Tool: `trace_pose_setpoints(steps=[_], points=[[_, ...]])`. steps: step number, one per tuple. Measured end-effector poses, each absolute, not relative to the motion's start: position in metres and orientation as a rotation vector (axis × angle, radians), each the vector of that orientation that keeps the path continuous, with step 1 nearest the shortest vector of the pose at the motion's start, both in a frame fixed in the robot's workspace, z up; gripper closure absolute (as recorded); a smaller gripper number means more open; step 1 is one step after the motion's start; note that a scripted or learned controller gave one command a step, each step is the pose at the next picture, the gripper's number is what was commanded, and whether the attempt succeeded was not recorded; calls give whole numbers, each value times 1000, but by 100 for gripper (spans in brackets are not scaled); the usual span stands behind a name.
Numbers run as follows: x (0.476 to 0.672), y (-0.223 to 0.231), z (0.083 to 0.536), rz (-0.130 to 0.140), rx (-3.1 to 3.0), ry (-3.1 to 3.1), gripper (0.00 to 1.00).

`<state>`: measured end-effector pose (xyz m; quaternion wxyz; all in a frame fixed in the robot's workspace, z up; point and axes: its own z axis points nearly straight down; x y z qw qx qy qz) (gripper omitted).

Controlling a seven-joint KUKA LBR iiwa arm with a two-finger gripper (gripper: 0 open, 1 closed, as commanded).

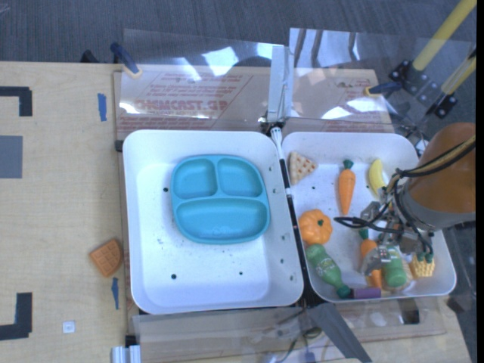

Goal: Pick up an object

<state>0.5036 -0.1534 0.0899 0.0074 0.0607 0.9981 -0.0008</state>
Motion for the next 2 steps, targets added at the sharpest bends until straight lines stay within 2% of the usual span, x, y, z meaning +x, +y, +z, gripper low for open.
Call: trace_pose_setpoints(steps=[1,2], points=[[485,-169,90,-3,156,3121,0],[660,-110,90,0,-304,3147,0]])
